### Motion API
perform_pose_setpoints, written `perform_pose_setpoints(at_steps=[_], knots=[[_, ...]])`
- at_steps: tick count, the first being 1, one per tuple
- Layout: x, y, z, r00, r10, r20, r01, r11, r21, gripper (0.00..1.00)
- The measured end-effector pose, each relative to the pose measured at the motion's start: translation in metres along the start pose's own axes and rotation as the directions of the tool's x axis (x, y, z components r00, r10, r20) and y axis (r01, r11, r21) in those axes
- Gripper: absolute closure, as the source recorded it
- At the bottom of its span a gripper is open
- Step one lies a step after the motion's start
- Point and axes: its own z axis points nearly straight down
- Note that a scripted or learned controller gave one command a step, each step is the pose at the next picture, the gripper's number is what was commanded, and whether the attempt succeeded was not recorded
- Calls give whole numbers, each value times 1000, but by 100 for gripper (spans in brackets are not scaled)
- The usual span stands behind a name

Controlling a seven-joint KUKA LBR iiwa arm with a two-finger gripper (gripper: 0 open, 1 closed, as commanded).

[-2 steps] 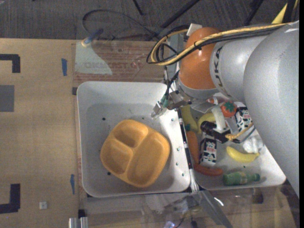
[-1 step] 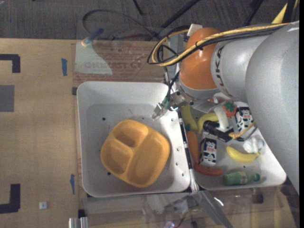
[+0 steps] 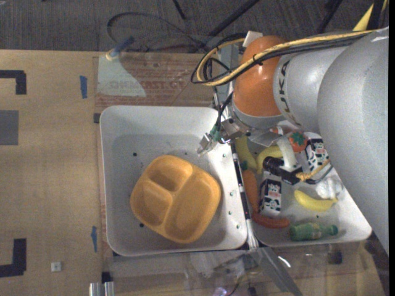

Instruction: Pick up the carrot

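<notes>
— Orange is what I look for first: where's the carrot?
— In the right-hand bin, along its left wall, lying lengthwise right next to the divide between the two bins. A small black-and-white carton sits just beside it, and a red sausage-like piece lies past its near end.
— And the tool?
— Over the far right corner of the left bin, above the shared rim — well short of the carrot. Whether it is spread or pressed together I cannot tell; nothing can be seen pinched in it.
— What else is in the right bin?
— A yellow banana, a green bottle by the near edge, and a second carton further back, partly under the grey arm.
— The left bin?
— A yellow divided plate toward its near edge. Both bins rest on the wooden surface, which has blue tape marks
</notes>
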Motion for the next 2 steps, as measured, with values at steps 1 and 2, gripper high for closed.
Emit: perform_pose_setpoints(at_steps=[1, 2], knots=[[-1, 0, 0, 1000, -31, 1, 31, 1000, 2, 0], [0, 0, 0, 1000, -10, 0, 10, 1000, 1, 0]])
